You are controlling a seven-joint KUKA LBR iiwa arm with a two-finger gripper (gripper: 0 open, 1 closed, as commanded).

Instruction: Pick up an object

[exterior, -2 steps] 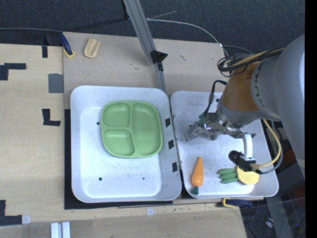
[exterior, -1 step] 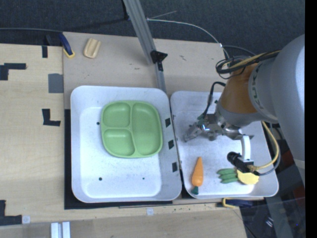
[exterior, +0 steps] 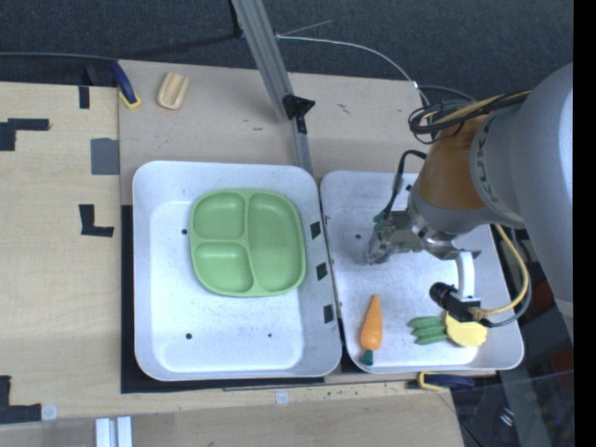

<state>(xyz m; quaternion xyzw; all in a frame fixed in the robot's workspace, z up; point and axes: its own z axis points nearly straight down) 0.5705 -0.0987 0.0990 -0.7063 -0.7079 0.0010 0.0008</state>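
In the right bin (exterior: pixel 354 194) lie an orange toy carrot (exterior: pixel 372 321) near the front edge, a small green toy (exterior: pixel 429 328) and a yellow toy (exterior: pixel 466 331) at the front right. My gripper (exterior: pixel 379 246) hangs low over the middle of this bin, behind the carrot and apart from it. I see nothing between its fingers. The grey arm with its orange band (exterior: pixel 447 170) covers the bin's back right.
The left bin (exterior: pixel 158 277) holds a green divided plate (exterior: pixel 248 241). A metal pole (exterior: pixel 265 45) slants down to the gap between the bins. A tan block (exterior: pixel 172 90) and a blue-yellow item (exterior: pixel 125 84) lie on the bench behind the left bin.
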